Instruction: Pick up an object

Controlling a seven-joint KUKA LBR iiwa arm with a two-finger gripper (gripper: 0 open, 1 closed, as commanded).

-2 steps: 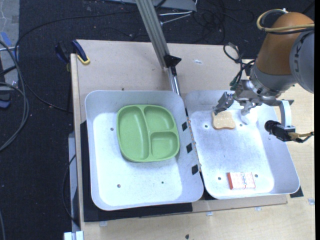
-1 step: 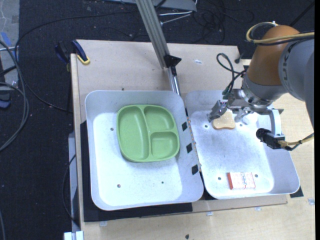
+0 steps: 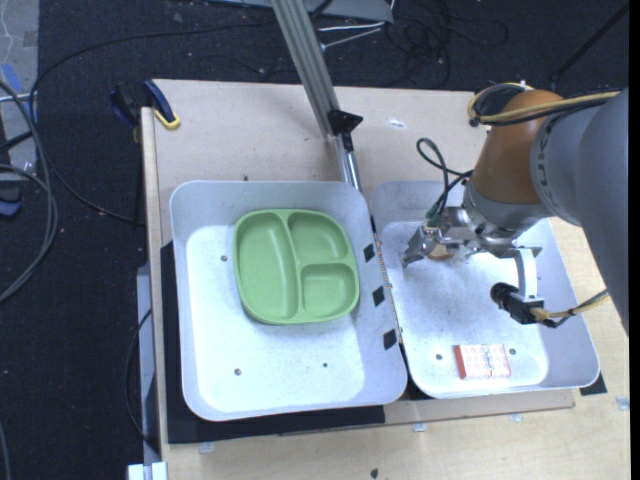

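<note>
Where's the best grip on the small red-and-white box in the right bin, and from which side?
Come straight down from above. The box lies flat near the right bin's front edge, so only its short sides offer faces to pinch. Probably span its narrower width, across the middle. It sits well apart from the gripper, which hangs over the bin's back left; the front rim leaves little room for a slanted approach.
</note>
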